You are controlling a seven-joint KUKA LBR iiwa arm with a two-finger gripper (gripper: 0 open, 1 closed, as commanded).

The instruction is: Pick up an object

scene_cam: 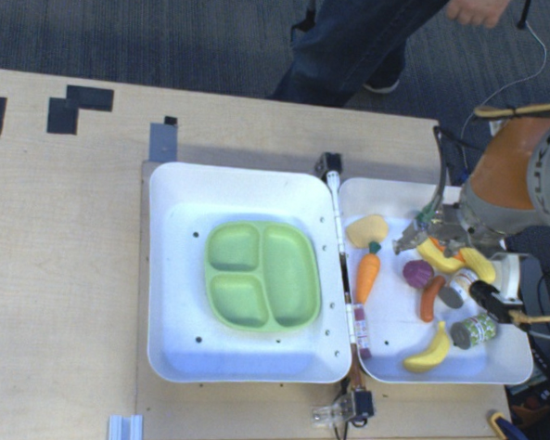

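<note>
You see the gripper (pixel 438 236) low over the right bin (pixel 378 365), just above a yellow toy (pixel 439 256) and a purple one (pixel 418 272); you cannot tell whether it grips anything. A carrot (pixel 367 274), a pale lemon-like piece (pixel 365 230), a banana (pixel 431 350) and a reddish sausage (pixel 428 298) lie nearby. The left bin (pixel 175 255) holds a green divided plate (pixel 262 275) on the tabletop (pixel 58 276).

The left bin (pixel 175 255) offers open floor all round the green tray (pixel 262 274) at its middle. The right bin (pixel 387 365) is crowded: carrot (pixel 367 276), banana (pixel 431 349) and other toys lie close together, with the arm (pixel 514 178) overhanging its far right corner.
</note>
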